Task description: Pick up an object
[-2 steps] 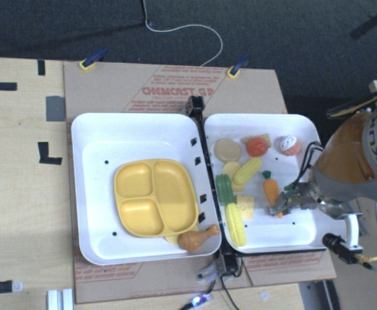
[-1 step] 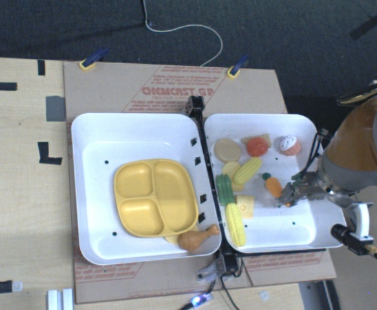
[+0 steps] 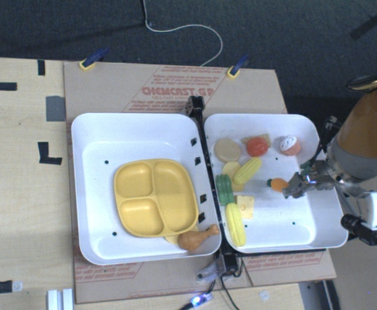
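Nothing is lifted yet: the gripper (image 3: 296,187) sits low beside the carrot (image 3: 278,185); its opening can't be told.

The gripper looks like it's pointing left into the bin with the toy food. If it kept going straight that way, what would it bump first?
Probably the small orange piece, which lies just left of the gripper in the right bin. Beyond it is the yellow corn. Height is hard to judge from above, so it might pass over.
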